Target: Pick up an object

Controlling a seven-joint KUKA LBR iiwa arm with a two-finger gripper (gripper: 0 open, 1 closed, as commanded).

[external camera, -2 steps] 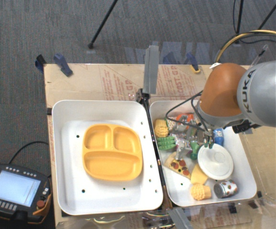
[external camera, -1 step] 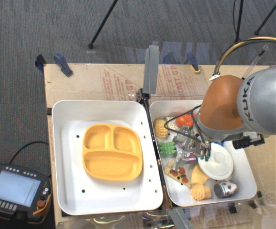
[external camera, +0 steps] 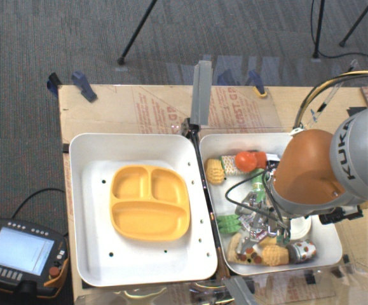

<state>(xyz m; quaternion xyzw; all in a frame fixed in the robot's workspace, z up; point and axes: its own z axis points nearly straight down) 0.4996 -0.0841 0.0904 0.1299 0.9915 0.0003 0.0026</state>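
Observation:
The right bin holds a heap of toy food: a red tomato, a yellow corn cob, a green piece, a pizza-like slice, another corn piece and a small mug-like item. My gripper hangs low over the middle of this heap, right above the green piece and the slice. Its metal fingers point down into the pile. The orange band of the arm covers the bin's right half.
The left bin carries a yellow divided plate. A grey upright post stands behind the seam between the bins. A teach pendant lies on the floor at the lower left. Tripod legs stand on the carpet behind the bench.

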